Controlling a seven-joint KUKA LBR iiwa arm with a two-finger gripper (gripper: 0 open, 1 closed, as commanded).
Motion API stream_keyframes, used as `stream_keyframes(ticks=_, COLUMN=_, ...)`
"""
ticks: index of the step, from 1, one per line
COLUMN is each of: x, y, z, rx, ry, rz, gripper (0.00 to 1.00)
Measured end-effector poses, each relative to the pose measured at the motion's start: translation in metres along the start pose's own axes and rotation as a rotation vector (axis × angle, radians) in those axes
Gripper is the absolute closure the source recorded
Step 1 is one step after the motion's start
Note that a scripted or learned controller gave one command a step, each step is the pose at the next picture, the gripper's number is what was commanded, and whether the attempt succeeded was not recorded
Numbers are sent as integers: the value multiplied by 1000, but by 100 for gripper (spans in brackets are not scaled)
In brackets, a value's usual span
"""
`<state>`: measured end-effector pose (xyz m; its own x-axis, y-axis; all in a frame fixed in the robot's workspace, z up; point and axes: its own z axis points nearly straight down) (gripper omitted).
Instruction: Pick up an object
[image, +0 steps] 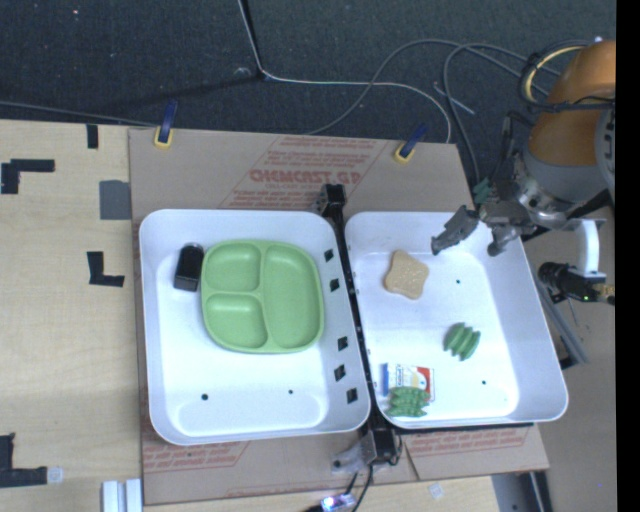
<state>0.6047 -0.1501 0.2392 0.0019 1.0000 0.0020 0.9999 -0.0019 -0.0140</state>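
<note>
In the right bin (520, 330) lie a tan bread-like piece (406, 275), a small green ridged object (462, 341) and a green item on a white and red packet (408, 388) near the front wall. My gripper (470, 236) hangs over the bin's far right corner, open, with one dark finger (446, 233) to the left and the other at the right. Nothing sits between them. The bread piece lies left of and slightly below the gripper, apart from it.
The left bin (170, 400) holds a green divided plate (263, 296) and a small black block (188, 267) beside the plate's left edge. A black divider (345, 300) separates the bins. Cables run across the dark floor behind.
</note>
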Motion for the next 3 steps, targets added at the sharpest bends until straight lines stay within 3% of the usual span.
stream_keyframes(ticks=1, x=0, y=2, z=-8, rx=-13, ry=-2, rz=-3, gripper=0)
stream_keyframes(ticks=2, x=-5, y=11, z=49, rx=-8, ry=-3, rz=-3, gripper=0)
stream_keyframes(ticks=3, x=-4, y=4, z=112, rx=-8, ry=-2, rz=-3, gripper=0)
